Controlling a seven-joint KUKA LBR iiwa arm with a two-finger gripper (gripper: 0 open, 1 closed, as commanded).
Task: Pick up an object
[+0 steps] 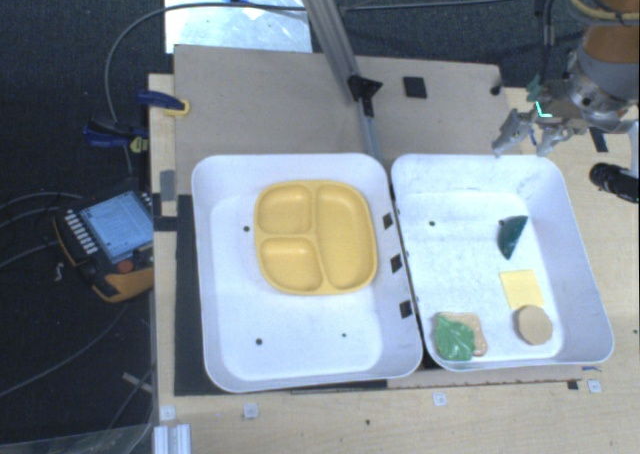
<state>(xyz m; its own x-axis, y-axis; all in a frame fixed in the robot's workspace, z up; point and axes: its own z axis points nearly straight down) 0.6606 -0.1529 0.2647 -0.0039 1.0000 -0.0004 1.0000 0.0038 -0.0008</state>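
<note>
Right bin (580, 242), near edge: green leafy piece on tan slab (458, 336), round tan disc (534, 325) beside it. Just behind disc: flat yellow square (522, 289). Farther back: dark teal chunk (512, 234), lying apart. Left bin (215, 342): yellow divided plate (315, 237), centred. Beyond right bin's far rim, over worktop (440, 122): hand (528, 134), fingers spread apart, gripping nothing, well apart from all pieces.

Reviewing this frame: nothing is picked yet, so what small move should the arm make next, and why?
Probably bring the end effector forward and down toward the dark teal piece. The end effector sits above the right bin's far rim, holding nothing, and the teal piece is the nearest of the objects and lies apart from the yellow square.
</note>
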